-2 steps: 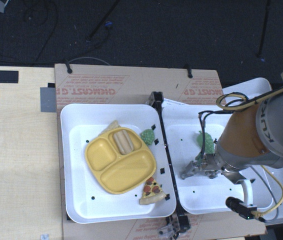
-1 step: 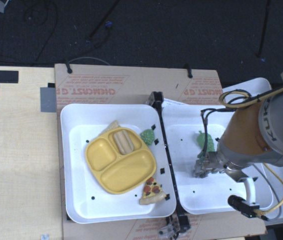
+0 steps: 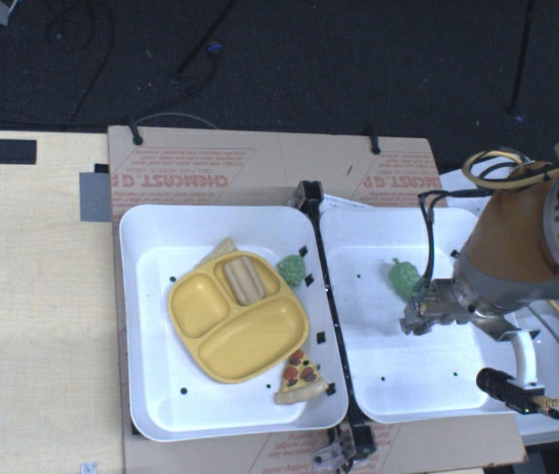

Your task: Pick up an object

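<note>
Over the right bin (image 3: 378, 383), the gripper (image 3: 417, 321) hangs just near a green toy (image 3: 404, 277); whether its jaws are apart, I cannot tell.

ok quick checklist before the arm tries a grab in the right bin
1. Target in reach: green object lies in the right bin, close beside the gripper: ok.
2. Target unobstructed from above: ok.
3. Finger state: cannot tell.
4. Anything already held: cannot tell.
5. Gripper centred over target: it sits below-right of it in the camera view: not ok.
6. Left bin items, yellow tray and pizza slice, away from the arm: ok.
</note>
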You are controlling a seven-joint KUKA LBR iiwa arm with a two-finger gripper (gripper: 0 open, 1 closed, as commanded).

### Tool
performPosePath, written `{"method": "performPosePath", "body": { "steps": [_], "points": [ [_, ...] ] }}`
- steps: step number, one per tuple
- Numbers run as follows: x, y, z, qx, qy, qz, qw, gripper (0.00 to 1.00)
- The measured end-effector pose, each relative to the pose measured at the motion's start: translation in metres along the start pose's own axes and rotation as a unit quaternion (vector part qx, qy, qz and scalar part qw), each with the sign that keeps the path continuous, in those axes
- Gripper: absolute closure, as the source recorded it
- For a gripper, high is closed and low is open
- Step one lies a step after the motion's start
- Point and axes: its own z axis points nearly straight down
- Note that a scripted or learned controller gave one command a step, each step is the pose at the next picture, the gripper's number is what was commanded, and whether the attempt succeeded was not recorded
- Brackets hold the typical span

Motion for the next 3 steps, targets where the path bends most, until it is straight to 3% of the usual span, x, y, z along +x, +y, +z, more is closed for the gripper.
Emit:
{"method": "performPosePath", "body": {
  "steps": [2,3],
  "points": [
    [0.006,0.005,-0.098,0.000,0.000,0.000,1.0000,1.00],
    [0.056,0.036,-0.088,0.002,0.000,-0.002,1.0000,1.00]
  ]
}}
